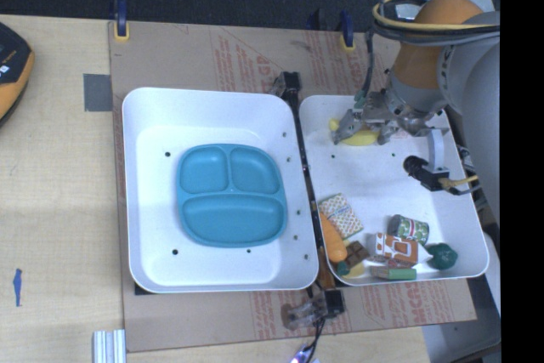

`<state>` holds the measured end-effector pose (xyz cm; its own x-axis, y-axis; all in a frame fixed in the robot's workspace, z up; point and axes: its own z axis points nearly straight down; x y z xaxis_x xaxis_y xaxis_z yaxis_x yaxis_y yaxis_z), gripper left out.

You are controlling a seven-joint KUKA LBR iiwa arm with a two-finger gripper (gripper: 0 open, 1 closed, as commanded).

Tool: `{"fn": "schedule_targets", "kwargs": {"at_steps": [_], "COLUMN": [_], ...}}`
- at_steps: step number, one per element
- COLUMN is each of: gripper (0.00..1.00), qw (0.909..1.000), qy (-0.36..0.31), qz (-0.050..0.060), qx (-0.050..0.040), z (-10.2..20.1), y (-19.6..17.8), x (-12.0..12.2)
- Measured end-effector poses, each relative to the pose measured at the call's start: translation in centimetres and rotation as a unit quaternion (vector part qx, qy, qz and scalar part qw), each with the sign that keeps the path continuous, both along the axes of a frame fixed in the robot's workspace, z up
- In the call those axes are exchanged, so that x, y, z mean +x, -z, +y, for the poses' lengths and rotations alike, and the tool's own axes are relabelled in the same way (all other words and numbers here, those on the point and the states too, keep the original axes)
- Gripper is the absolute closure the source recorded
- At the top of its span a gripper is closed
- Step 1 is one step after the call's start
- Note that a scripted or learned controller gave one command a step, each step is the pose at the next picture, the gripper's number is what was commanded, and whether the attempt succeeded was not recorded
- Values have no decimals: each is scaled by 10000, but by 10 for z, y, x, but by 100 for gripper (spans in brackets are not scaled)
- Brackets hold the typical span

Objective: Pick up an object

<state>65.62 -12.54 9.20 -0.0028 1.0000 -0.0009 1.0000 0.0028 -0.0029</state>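
Nearest the camera, down and to the right of the blue plate (231,193), a heap of small things lies at the near end of the right bin (374,183). An orange carrot (334,241) is closest to the plate, with a checked packet (342,214) just beyond it. Further right of the plate are a printed carton (396,248), a green-and-red can (410,229) and a dark green lump (441,256). All rest on the bin floor, crowded and touching in places, well apart from the claw.

The plate itself lies flat in the middle of the left bin (140,123), which stands on the bench (68,183).

Farther off, up and to the right of the plate, a small yellow thing (361,138) lies at the far end of the right bin. The claw (367,121) is low over it, touching it or very nearly so, and the arm (433,38) comes down from beyond. The view is too small and cluttered there to show whether the claw is clenched or released, so I cannot tell. Nor can I tell whether the yellow thing sits within its grip or only beside it.

By my judgement the task is at the reach-and-grasp step, not past it. The claw is set at the yellow thing, which seems the object chosen, but that thing appears to lie on the bin floor and not in the air. The main part is left: closing firmly on it and raising it clear. If the grip misses, the heap nearer the camera offers other choices.
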Motion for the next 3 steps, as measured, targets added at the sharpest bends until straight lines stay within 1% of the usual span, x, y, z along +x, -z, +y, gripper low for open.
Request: {"fn": "schedule_targets", "kwargs": {"at_steps": [1, 2, 3], "gripper": [0, 0, 0], "qw": [10000, 10000, 10000], "qy": [4, 12, -27], "qz": [6, 23, 12], "qx": [7, 3, 10], "z": [-21, -80, -24], "y": [0, 0, -4], "x": [0, -2, 0]}}
